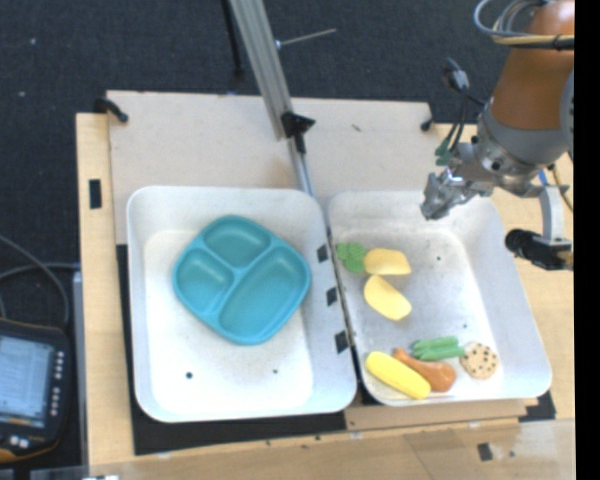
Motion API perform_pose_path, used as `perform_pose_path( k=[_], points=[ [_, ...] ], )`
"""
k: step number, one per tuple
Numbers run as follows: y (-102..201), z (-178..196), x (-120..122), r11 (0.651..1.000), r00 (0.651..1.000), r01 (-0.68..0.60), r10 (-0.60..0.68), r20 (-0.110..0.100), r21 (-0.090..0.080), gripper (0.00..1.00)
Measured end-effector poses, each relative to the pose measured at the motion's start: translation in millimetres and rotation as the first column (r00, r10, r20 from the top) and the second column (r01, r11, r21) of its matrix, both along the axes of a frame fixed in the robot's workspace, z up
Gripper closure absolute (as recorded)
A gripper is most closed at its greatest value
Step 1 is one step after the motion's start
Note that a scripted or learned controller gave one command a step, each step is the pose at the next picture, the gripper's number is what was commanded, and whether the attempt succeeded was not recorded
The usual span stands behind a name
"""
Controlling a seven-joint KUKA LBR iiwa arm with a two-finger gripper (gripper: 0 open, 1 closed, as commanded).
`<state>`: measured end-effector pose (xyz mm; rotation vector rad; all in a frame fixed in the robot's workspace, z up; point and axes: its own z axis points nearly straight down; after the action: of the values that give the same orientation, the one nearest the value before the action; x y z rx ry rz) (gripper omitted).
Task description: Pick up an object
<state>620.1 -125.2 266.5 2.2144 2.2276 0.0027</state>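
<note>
My gripper point(435, 208) hangs over the far edge of the right bin point(500, 268), with nothing visible between its fingers. Below it in that bin lie two pale yellow pieces point(388, 262) point(387, 298) beside a small green item point(351, 258) at the left wall. Along the near edge rest a yellow banana-like piece point(397, 375), an orange carrot point(428, 371) with a green piece point(437, 348) above it, and a speckled cookie point(479, 360). All of these lie well apart from the gripper.
The left bin point(150, 368) holds a turquoise divided plate point(243, 279). A slanted metal post point(265, 63) rises from the back of the bench between the bins. The grey arm with its orange band point(530, 83) enters from the upper right.
</note>
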Motion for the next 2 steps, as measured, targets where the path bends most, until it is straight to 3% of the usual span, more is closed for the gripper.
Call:
perform_pose_path(
  k=[2],
  points=[
    [109,-21,-41,1.0,1.0,0.0,0.0,-0.003,0.0,1.0]
  ],
)
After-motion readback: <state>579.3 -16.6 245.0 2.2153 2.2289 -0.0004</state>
